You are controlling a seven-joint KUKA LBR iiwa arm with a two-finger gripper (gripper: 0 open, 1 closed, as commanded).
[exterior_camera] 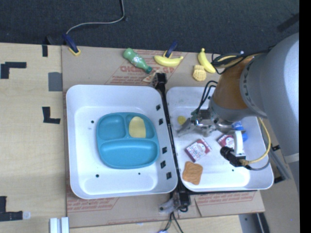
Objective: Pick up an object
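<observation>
White bins, two, are set side by side. One blue divided plate is recorded left of the divider, bearing one yellow piece. Right of it: one maroon packet, one brown cracker. Gripper spread open, grasping nothing. Behind: two bananas, one green bottle.

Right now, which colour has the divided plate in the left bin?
The divided plate is light blue, seen in the camera view.
</observation>
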